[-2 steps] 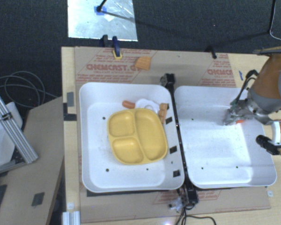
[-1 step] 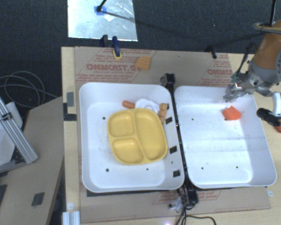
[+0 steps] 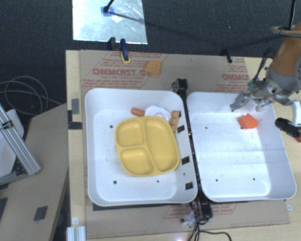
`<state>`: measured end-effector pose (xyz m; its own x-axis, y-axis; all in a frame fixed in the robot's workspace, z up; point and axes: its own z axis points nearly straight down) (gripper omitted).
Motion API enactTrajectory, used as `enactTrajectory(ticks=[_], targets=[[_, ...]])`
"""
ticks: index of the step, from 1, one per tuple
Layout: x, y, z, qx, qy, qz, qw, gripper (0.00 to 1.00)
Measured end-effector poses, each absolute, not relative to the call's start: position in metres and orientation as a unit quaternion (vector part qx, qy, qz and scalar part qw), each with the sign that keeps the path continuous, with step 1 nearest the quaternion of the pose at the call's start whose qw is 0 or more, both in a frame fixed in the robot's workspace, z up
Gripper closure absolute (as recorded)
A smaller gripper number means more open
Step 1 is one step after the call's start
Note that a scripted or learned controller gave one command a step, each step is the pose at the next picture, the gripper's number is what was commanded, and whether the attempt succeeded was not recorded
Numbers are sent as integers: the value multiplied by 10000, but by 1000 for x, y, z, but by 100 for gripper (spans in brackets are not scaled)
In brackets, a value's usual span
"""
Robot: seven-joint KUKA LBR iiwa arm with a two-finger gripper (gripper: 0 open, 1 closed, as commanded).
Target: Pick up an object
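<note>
From the overhead camera, you see the gripper (image 3: 252, 102) hang with fingers spread and nothing between them over the right bin (image 3: 241, 185), just above the orange object (image 3: 248, 121); a yellow divided plate (image 3: 146, 147) fills the left bin (image 3: 98, 149).

Bench (image 3: 115, 67), brown board top with red lettering. Two shallow white bins sit on it side by side, touching: left bin (image 3: 98, 134), right bin (image 3: 276, 185). Tan block (image 3: 153, 67) lies on the board behind left bin. Blue-and-yellow clamp (image 3: 124, 50) at the board's back edge.
</note>
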<state>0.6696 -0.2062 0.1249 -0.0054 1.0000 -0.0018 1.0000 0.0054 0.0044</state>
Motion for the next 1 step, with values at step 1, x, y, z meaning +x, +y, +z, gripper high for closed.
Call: enactTrajectory(ticks=[1], targets=[[640, -206, 83, 7067, 7075, -3, -3, 0]])
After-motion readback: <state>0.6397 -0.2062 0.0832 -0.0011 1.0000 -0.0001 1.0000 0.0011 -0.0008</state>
